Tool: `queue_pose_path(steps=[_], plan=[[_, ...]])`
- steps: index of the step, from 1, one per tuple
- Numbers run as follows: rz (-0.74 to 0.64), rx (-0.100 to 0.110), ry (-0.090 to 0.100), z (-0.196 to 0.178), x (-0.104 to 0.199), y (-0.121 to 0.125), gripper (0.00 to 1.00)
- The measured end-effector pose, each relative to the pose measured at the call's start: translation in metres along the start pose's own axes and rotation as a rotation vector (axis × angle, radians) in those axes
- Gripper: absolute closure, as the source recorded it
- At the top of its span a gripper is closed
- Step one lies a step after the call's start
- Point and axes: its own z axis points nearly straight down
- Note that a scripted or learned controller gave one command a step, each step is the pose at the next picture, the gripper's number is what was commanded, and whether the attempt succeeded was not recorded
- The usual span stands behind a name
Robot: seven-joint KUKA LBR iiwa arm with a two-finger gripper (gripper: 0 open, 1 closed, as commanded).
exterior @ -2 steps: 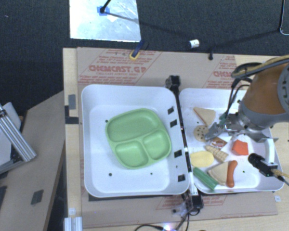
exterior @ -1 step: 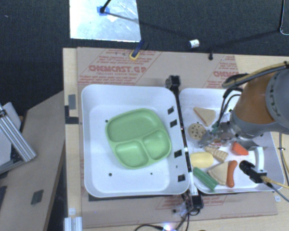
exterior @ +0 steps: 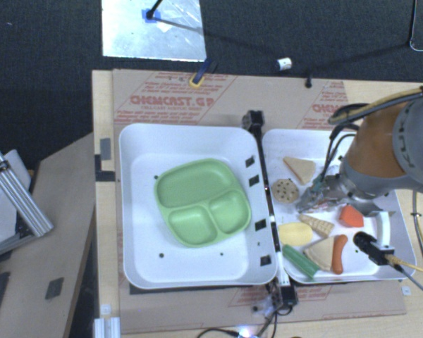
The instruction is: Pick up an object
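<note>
The claw (exterior: 316,197) hung low in the right bin (exterior: 296,141), grip state impossible to tell; this looked like the reach-in step. A cookie (exterior: 285,189) lay just to its left, a likely target needing descent and closure

Pale green divided plate (exterior: 199,201), white bins (exterior: 137,182), speckled brown cookie (exterior: 285,189), orange-red sausage (exterior: 338,252), green stick (exterior: 299,261)

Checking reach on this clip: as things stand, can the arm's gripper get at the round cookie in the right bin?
Probably yes. The cookie lies flat with bare bin floor around it, just left of the gripper, and nothing covers it. The bread wedge sits apart, above it.
</note>
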Motion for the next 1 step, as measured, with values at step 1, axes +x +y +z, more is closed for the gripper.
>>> queue_pose_path(steps=[1], plan=[[-0.004, -0.006, -0.001, -0.0641, -0.0005, 0.0032, 1.0]])
